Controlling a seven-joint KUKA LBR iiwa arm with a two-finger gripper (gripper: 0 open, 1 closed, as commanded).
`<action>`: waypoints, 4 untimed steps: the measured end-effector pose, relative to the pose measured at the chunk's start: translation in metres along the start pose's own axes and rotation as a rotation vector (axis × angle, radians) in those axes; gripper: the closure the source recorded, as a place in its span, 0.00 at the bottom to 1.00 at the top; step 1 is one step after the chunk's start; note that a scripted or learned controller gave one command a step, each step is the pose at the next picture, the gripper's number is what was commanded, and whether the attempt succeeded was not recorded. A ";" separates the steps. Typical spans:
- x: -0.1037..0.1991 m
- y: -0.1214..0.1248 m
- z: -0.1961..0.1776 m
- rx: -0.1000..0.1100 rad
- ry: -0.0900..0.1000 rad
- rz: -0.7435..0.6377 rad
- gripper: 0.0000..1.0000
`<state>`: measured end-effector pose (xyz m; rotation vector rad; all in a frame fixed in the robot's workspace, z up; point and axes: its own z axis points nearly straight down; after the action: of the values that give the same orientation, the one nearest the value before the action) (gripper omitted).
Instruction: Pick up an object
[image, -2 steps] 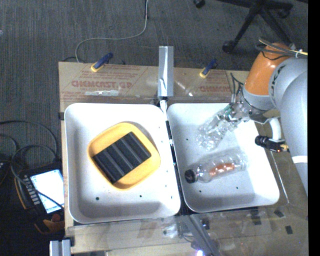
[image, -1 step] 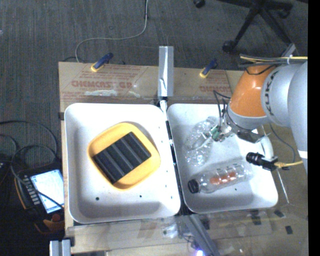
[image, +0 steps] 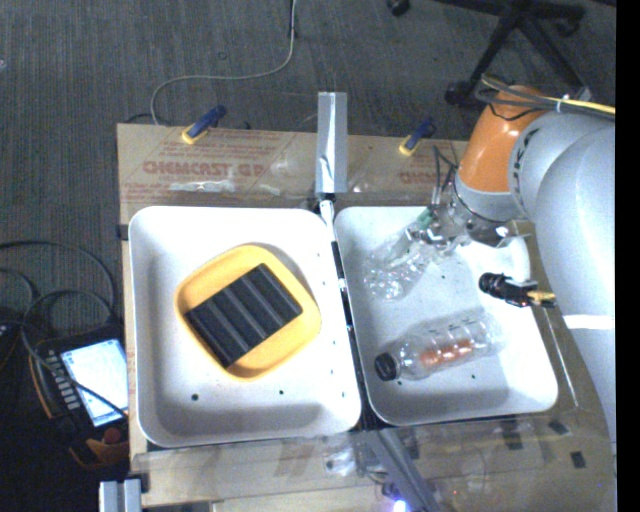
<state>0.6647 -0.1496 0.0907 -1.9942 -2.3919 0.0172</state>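
As the arm reaches in from the right, counter (image: 150, 172): carries the right bin (image: 520, 385), our landmark.
Arm (image: 590, 230): grey with an orange band, leaning over the right bin's right side and far corner.
Left bin (image: 165, 250): white, edge to edge with the right bin on its left side.
Yellow tray (image: 262, 358): well left of the right bin, lying askew in the middle of the left bin, with a black ribbed insert (image: 245, 308) set in it.
Capped bottle (image: 440, 350): clear, black cap, something orange inside, lying on its side along the right bin's near half, cap toward its left wall.
Crumpled bottle (image: 395, 268): clear plastic, squashed, in the right bin's far-left part.
Gripper (image: 438, 225): down at the right bin's far edge, right by the crumpled bottle's far end; open or closed, I cannot tell, and I cannot tell whether it touches the bottle.
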 end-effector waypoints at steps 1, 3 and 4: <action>-0.017 -0.001 -0.074 -0.026 -0.021 -0.151 0.00; 0.041 -0.069 -0.006 -0.055 -0.028 -0.011 0.00; 0.035 -0.025 -0.005 -0.050 -0.022 0.046 0.00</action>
<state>0.6342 -0.1196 0.0969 -2.0804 -2.3826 -0.0199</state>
